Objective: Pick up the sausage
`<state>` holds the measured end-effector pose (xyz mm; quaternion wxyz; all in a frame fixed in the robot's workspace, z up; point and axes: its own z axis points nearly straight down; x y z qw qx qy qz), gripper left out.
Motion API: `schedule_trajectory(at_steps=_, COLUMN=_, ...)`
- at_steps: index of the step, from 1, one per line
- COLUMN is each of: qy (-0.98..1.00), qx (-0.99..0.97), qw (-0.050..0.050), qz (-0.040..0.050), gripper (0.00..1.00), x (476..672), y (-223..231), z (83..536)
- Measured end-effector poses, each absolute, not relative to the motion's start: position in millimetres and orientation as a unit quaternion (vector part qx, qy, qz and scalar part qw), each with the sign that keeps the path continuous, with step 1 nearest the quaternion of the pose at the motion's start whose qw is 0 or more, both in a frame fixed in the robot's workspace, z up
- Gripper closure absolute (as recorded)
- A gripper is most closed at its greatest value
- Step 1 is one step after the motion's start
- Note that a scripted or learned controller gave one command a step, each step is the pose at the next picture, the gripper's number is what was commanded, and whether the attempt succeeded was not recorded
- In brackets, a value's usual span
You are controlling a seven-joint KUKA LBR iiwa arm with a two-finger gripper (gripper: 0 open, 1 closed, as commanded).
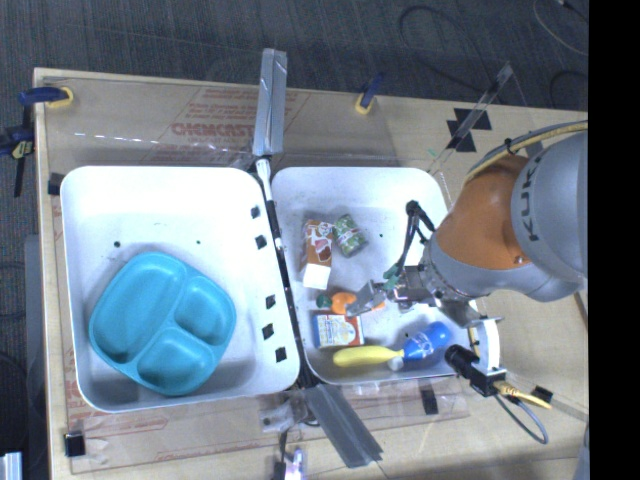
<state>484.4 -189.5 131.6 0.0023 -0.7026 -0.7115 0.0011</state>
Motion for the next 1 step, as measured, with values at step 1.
schedule_trajectory(at_steps=1, qy=-0.739, qx=-0.674, qw=0.0, qz=0.0002, gripper=0.0, x=527.4, y=-209.1, z=134.3)
